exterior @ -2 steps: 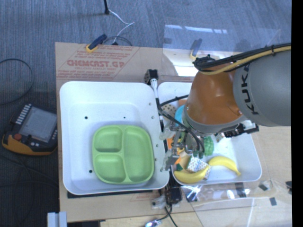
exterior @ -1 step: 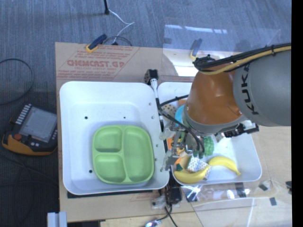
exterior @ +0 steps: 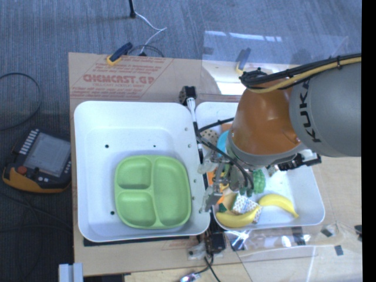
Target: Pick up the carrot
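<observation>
Two shallow white bins sit side by side; the left bin [exterior: 94, 128] holds a green divided plate [exterior: 153, 191]. At the right bin's seven o'clock corner, the gripper [exterior: 226, 184] hovers over a small orange carrot [exterior: 224, 201] beside yellow bananas [exterior: 258, 209]; whether it grips anything, I cannot tell

arm [exterior: 294, 113] over right bin [exterior: 311, 207], green plate [exterior: 154, 191] in left bin [exterior: 94, 157]

Red block letters reading "CHEMCAST GP" run across the brown board [exterior: 126, 75] that lies on the desk, well up and to the left of the tool [exterior: 230, 184]. On the grey body of the arm [exterior: 329, 107], up and to the right of the tool, black letters spell "KUK", cut off by the edge; the rest cannot be read.
</observation>
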You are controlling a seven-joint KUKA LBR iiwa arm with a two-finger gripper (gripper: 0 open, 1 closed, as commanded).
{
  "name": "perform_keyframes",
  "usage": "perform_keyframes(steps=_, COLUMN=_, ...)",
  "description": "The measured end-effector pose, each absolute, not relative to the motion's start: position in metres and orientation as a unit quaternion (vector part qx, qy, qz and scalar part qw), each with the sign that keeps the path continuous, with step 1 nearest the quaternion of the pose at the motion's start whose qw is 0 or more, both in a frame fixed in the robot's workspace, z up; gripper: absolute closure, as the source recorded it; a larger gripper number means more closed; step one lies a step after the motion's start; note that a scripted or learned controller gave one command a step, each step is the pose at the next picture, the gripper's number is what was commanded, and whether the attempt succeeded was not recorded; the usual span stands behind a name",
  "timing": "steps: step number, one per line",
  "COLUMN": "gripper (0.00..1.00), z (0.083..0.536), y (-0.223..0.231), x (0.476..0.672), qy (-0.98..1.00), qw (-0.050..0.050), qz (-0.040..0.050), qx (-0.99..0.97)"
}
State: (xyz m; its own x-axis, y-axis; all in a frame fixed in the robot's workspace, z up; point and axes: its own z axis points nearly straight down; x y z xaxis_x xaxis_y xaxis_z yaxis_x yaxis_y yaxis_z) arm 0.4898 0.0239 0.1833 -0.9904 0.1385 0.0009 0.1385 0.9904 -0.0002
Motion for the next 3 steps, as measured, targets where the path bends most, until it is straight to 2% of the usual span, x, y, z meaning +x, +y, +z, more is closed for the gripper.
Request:
perform_keyframes(steps=1, gripper=0.0, z=0.183, y=0.024, x=0.49, qy=-0.998, qw=0.0, qz=0.0001, qx=-0.069)
perform_keyframes(steps=2, gripper=0.0, z=0.096, y=0.109, x=0.512, qy=-0.998, qw=-0.011, qz=-0.001, qx=-0.062)
perform_keyframes(steps=3, gripper=0.0, z=0.096, y=0.106, x=0.496, qy=-0.999, qw=-0.019, qz=-0.0037, qx=-0.049)
